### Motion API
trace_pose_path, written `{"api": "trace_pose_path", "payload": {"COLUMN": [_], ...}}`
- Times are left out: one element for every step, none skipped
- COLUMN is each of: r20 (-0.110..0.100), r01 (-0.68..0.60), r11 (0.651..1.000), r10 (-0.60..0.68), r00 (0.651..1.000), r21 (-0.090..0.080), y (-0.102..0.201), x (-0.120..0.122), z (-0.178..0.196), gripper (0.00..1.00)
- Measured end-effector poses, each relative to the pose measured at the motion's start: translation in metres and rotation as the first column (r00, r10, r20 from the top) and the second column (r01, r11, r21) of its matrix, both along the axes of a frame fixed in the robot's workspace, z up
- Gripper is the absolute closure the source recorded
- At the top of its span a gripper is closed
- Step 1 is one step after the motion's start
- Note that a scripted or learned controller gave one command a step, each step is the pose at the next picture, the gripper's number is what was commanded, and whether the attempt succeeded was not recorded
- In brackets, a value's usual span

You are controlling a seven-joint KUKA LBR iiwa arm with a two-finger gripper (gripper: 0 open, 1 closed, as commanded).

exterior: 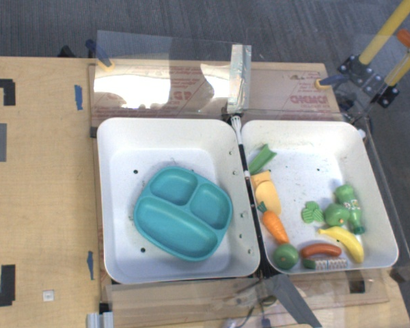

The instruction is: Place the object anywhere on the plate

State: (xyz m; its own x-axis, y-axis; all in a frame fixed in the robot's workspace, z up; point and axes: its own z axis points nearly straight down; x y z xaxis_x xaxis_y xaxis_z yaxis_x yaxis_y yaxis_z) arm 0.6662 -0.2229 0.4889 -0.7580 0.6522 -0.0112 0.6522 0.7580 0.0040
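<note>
Two bins are sitting side by side; we are seeing a plate (183, 214) in one (116, 156), toys (275, 227) in the other (307, 149). We are failing to tell the claw's state.

The tabletop (41, 183) is a light wooden surface carrying two shallow white bins side by side, touching along their inner edges. The left bin (116, 149) and right bin (307, 139) rest directly on it.

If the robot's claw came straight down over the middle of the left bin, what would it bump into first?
Most likely the plate, near where its three compartments meet. The slanted view makes the exact spot hard to judge.
</note>
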Motion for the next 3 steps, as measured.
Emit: {"api": "trace_pose_path", "payload": {"r20": [-0.005,-0.006,-0.006], "r01": [-0.441,-0.64,-0.669], "r11": [0.898,0.768,0.743], "r10": [0.441,0.64,0.669], "r00": [0.898,0.768,0.743], "r21": [-0.001,-0.002,-0.001], "y": [0.0,0.039,0.055], "x": [-0.049,-0.164,-0.066], "z": [0.0,-0.04,-0.003], "gripper": [1.0,1.0,1.0]}}
